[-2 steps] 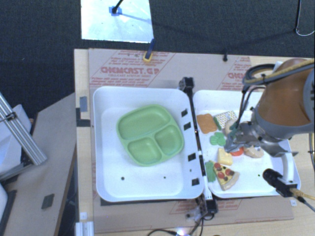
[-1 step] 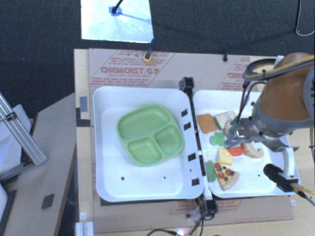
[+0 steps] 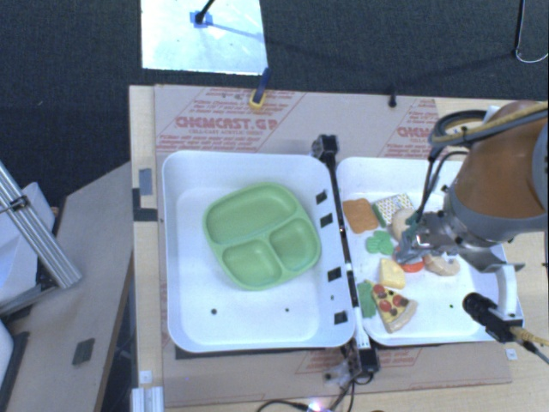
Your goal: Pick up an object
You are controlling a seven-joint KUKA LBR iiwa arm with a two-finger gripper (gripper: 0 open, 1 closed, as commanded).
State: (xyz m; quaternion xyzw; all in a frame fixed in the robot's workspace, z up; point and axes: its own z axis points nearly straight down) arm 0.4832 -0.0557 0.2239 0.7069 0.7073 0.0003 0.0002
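- Looking down on the bench, I see two white bins side by side: the left bin (image 3: 184, 230) carries a green divided tray (image 3: 260, 234), and the right bin (image 3: 446, 329) holds a cluster of toy food.
- In that cluster I make out a tan toast slice (image 3: 360, 215), a patterned square piece (image 3: 393, 206) just beside it, a green leafy piece (image 3: 379, 244), a yellow cheese wedge (image 3: 392, 274), a pizza slice (image 3: 395, 307) near the front wall, and a darker green piece (image 3: 366, 299) against the divider.
- A red piece (image 3: 413, 266) and a pale, bread-like piece (image 3: 442, 266) lie right under the wrist, partly hidden — I cannot name them better than that.
- The gripper (image 3: 410, 249) sits low over the middle of the cluster, close to the green leafy piece and the cheese wedge; I cannot tell whether it has closed on anything or merely touches.
- The arm's grey and orange body (image 3: 502, 187) covers the right bin's far right part.
- The food crowds the right bin's left half, near the black-clipped divider (image 3: 334, 221); bare white floor shows along the front right, where a black fitting (image 3: 489, 313) juts in.
- The left bin has open floor all round the tray.
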